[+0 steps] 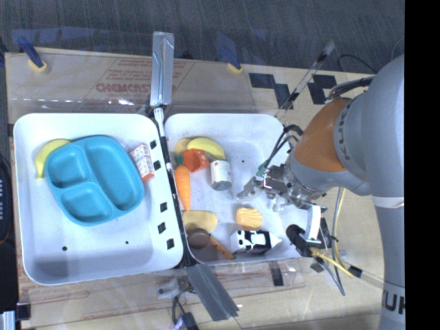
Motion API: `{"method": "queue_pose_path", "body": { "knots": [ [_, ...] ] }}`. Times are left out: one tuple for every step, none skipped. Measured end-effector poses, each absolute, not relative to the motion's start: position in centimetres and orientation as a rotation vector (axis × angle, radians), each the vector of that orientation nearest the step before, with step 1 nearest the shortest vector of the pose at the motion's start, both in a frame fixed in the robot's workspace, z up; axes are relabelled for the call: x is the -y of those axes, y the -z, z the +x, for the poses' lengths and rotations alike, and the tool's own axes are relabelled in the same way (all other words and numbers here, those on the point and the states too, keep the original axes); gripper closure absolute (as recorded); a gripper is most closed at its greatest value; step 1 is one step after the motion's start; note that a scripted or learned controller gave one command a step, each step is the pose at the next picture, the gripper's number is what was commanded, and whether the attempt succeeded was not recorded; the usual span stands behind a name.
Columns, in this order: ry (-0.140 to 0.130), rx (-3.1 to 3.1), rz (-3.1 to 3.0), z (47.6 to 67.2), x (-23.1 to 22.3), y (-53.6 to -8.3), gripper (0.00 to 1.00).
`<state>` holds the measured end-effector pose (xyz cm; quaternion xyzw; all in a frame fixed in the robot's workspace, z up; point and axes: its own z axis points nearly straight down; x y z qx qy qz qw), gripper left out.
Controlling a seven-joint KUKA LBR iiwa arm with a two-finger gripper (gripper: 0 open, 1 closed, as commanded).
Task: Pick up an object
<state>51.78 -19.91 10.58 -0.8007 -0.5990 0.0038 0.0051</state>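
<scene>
Ridged yellow piece (249, 217) beside smooth white can (221, 174).

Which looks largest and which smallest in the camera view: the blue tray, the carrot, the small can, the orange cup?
1. Blue tray, by far the largest.
2. Carrot.
3. Small can and orange cup look about alike; the cup is partly hidden, so I won't rank them.

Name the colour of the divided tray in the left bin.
Light blue tray, camera view.
</scene>
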Motion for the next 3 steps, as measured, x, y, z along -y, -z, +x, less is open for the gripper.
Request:
{"method": "queue_pose_path", "body": {
  "knots": [
    [0.000,2.077,-2.353,47.7,15.0,-9.1,0.00],
    [0.001,2.019,-2.404,48.0,9.8,-14.7,0.00],
    [0.001,1.957,-2.458,48.7,12.8,-9.2,0.00]
  ]
}}
